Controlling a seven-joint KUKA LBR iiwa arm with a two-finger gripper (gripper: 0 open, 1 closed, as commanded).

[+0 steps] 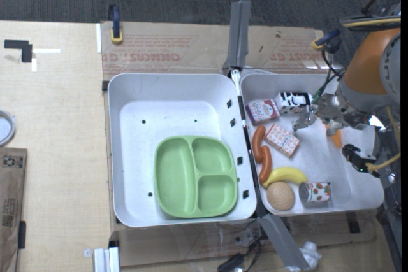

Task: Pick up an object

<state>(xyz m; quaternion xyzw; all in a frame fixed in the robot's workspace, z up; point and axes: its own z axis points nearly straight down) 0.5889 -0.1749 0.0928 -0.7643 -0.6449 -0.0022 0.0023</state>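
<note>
Several items crowd your right bin: two cartons, sausages, banana, bun, can. Your hand hangs low beside the black-and-white box, nothing between its fingers, though I cannot tell whether they stand apart or together. Expect a glancing miss here: packed neighbours could nudge the target or jam a fingertip on the carton edge.
</note>
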